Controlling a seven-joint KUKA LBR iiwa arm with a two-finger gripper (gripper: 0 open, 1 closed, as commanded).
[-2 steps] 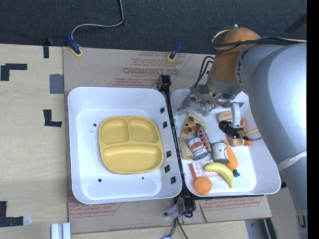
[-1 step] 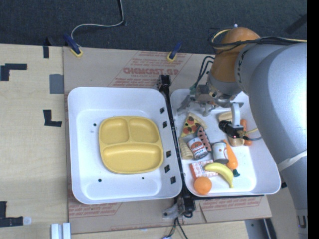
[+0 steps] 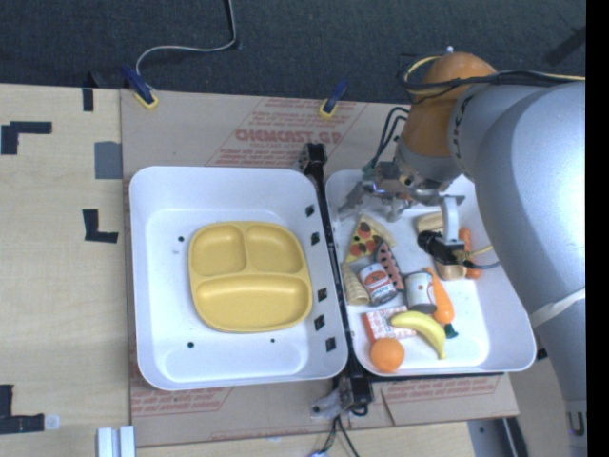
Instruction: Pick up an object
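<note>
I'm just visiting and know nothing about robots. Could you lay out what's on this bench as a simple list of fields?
left bin: holds a yellow divided plate
right bin: holds a heap of toy food
near front of heap: banana, orange, carrot
middle of heap: small can
arm: grey, reaching in from the right
gripper: low over the far end of the right bin
held: nothing visibly between the fingers
</note>
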